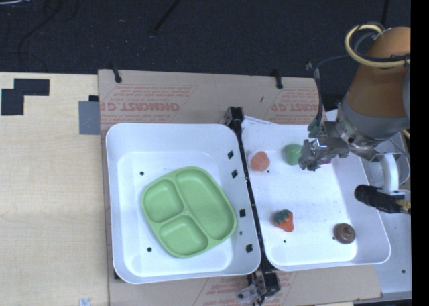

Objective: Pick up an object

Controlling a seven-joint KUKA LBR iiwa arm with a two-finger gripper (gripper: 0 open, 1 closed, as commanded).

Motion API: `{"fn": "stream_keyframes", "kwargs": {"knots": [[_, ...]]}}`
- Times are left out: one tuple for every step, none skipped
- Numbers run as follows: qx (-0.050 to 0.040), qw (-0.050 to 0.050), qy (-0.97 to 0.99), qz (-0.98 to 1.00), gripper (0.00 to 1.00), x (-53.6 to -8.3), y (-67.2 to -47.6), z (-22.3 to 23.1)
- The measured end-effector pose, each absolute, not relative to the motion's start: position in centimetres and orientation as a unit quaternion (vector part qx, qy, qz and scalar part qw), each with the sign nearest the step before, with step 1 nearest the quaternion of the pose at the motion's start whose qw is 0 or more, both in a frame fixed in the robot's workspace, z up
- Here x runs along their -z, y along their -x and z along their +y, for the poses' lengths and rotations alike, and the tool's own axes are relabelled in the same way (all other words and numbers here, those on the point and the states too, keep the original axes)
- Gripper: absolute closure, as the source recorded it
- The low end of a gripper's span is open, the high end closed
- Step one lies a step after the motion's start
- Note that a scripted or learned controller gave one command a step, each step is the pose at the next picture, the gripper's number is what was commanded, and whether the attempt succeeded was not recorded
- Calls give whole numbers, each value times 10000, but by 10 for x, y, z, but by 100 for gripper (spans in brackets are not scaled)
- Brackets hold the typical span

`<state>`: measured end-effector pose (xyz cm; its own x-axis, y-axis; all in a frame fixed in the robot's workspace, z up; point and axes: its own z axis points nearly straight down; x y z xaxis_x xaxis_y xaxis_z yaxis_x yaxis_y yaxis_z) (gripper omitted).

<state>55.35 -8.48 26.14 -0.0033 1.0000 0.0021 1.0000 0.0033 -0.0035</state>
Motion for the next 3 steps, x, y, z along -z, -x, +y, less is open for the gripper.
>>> {"fn": "stream_keyframes", "kwargs": {"knots": [[-11,22,7061,-7082,100,-261,-536,-43],[-14,27,7059,-7083,100,-243,-527,2],[-13,27,7056,-7086,100,-246,-507,47]]}}
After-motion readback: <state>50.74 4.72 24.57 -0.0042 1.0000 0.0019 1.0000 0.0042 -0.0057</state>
